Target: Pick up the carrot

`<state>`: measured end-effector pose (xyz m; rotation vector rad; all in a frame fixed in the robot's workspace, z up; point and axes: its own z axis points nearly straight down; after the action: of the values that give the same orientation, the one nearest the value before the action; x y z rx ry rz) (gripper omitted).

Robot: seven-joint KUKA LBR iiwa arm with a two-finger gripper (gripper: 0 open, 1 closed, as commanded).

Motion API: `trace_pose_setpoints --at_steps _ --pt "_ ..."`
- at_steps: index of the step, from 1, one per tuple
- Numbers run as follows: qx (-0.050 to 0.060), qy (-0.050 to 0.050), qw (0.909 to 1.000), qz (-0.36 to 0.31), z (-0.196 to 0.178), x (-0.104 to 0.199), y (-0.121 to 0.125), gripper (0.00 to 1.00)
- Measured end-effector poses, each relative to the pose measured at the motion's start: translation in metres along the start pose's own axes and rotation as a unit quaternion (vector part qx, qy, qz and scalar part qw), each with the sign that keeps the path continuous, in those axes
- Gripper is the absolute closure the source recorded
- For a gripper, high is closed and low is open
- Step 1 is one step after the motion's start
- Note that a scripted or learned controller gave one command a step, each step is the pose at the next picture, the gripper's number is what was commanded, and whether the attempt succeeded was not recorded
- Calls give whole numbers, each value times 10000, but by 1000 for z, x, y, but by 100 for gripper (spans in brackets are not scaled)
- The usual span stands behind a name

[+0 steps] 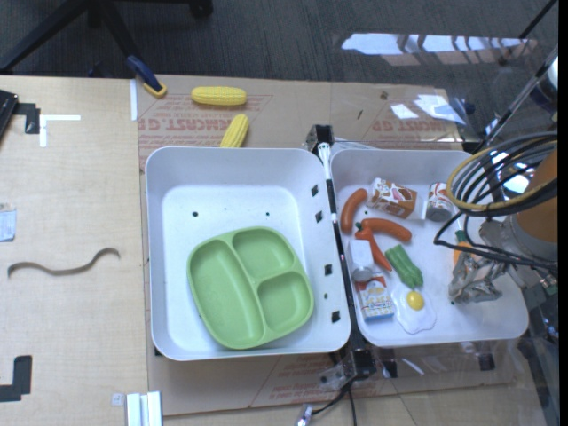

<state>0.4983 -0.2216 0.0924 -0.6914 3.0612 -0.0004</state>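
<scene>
An orange piece with a green end, which I take for the carrot [458, 256], peeks out at the right side of the right bin [497, 327]. It is mostly hidden by the arm's cables and the gripper body. My gripper [469, 287] is low over the bin floor just beside and below that orange piece. I cannot tell whether it touches it.
The right bin also holds two sausages [387, 229], a thin red-orange stick [380, 254], a green vegetable [404, 265], a fried egg [415, 305], a small carton [376, 302], a snack pack [394, 199] and a can [437, 201]. A green divided plate [251, 284] lies in the left bin. Two corn cobs [219, 97] lie behind the bins.
</scene>
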Motion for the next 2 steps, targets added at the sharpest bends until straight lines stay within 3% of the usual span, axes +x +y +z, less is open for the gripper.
trace_pose_setpoints --at_steps 1,2 --pt "1 0 10000 -8 0 0 0 0" --pt "18 -25 10000 -15 -10 -3 0 100"
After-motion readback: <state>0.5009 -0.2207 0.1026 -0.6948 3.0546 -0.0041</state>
